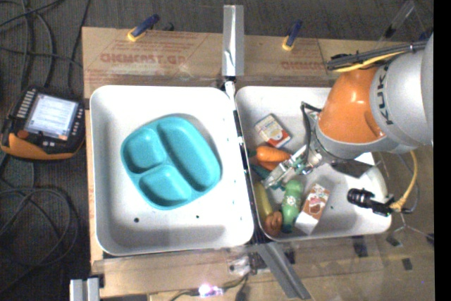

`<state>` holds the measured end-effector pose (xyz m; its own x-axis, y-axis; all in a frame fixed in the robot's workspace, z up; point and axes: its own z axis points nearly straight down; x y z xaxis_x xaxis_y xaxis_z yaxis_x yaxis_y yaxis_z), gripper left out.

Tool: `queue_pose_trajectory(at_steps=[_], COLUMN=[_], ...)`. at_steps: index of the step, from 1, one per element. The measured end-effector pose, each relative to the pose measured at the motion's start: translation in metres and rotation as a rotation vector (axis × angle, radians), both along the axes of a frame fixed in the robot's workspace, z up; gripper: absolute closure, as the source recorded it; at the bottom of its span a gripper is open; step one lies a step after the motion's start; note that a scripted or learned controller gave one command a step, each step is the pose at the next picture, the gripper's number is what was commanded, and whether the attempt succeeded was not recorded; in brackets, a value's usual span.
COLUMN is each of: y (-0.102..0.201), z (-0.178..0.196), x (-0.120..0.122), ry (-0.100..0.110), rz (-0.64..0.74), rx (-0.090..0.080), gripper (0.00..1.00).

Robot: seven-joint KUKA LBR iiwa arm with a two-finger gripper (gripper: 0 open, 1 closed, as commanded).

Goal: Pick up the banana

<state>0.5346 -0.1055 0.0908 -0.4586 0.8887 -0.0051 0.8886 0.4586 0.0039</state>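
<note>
The banana (262,201) is a dull yellow strip lying along the left wall of the right bin (352,225), near its front. My gripper (285,173) hangs low over the left half of that bin, just above and to the right of the banana's upper end. It sits between an orange carrot (272,154) and a green bottle (292,197). Nothing shows held in it. The grey and orange arm (366,113) reaches in from the right and covers the middle of the bin.
A small red and white box (271,129) lies at the back of the right bin. A white carton (313,206) and a brown item (273,223) crowd the front beside the banana. The left bin (106,222) holds a blue divided tray (171,160).
</note>
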Motion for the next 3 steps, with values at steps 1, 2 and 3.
queue_pose_trajectory(at_steps=[1, 2, 3], y=[0.091, 0.171, 0.266], z=[0.114, 0.122, 0.043], x=[-0.042, -0.050, -0.052], ry=[0.007, 0.006, 0.011], rz=[0.103, 0.309, 0.656], rx=[0.003, 0.002, 0.002], gripper=[0.00, 0.00, 0.00])
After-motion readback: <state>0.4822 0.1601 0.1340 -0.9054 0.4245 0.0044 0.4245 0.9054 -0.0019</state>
